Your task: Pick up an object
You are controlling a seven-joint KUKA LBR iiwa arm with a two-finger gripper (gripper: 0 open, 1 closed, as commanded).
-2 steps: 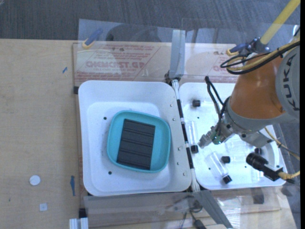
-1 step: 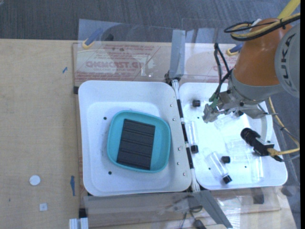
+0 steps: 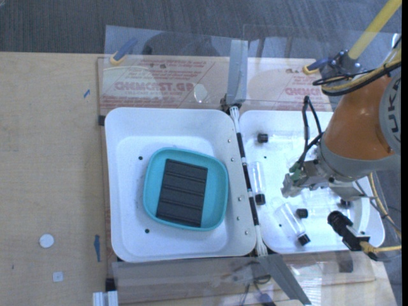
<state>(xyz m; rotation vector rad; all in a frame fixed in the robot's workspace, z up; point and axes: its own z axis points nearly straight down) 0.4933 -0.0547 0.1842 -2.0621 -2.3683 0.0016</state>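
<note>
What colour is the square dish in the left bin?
Light turquoise blue; the shallow square plastic dish holds a dark grey ribbed block. Seen clearly in the camera view.

The grey KUKA arm with its broad orange band [image 3: 358, 125] reaches in from the right edge of the camera view, its bulky wrist section angled down and to the left. Black cables [image 3: 310, 127] loop along the left side of the orange band and run down toward the tool. At the arm's tip the small metallic two-finger gripper [image 3: 294, 185] points down and leftward, hanging low; its tips are too small and cluttered to read clearly.
</note>
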